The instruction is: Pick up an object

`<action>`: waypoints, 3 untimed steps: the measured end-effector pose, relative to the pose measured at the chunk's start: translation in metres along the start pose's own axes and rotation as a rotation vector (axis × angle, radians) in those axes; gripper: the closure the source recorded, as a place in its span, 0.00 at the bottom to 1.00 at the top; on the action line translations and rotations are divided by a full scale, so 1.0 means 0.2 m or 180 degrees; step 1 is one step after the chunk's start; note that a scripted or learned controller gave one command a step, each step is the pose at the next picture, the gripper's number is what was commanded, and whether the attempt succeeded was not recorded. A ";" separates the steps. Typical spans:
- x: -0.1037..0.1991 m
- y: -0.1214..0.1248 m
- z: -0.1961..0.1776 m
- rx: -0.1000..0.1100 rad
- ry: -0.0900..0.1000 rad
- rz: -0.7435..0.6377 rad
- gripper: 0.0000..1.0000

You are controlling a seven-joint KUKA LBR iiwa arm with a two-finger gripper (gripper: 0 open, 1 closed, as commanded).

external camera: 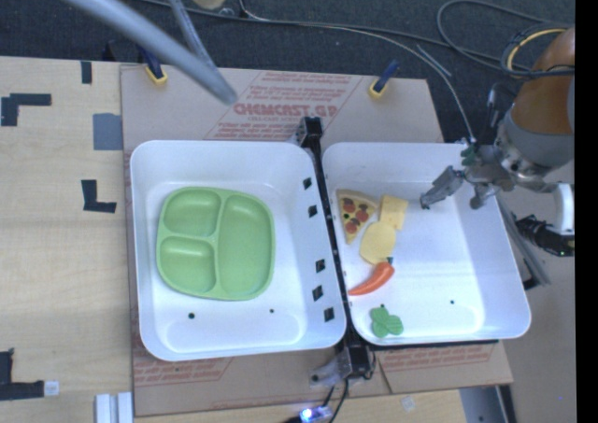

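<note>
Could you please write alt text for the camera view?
The arm's hand hovers over the right bin, near a pizza slice, cheese pieces, chili pepper and broccoli. The left bin holds a green divided plate.

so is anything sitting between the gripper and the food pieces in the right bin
Nothing visible does. The gripper is at the upper right of the right bin, and bare white floor lies between it and the nearest pieces, the cheese wedge and the pizza slice. The red pepper and green piece lie farther down.
</note>
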State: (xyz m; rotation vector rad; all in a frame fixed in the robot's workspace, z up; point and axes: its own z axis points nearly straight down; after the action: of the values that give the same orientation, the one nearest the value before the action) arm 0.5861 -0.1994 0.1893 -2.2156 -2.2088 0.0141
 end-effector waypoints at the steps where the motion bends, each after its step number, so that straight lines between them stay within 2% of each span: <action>1: 0.00 0.02 -0.05 -0.0046 -0.0010 -0.0014 0.00; 2: -0.02 0.00 0.27 -0.0029 -0.0008 -0.0012 0.00; 3: -0.02 0.00 0.53 -0.0050 -0.0016 -0.0017 0.00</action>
State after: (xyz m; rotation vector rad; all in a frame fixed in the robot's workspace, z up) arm 0.5846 -0.2024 0.0836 -2.2201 -2.2252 0.0024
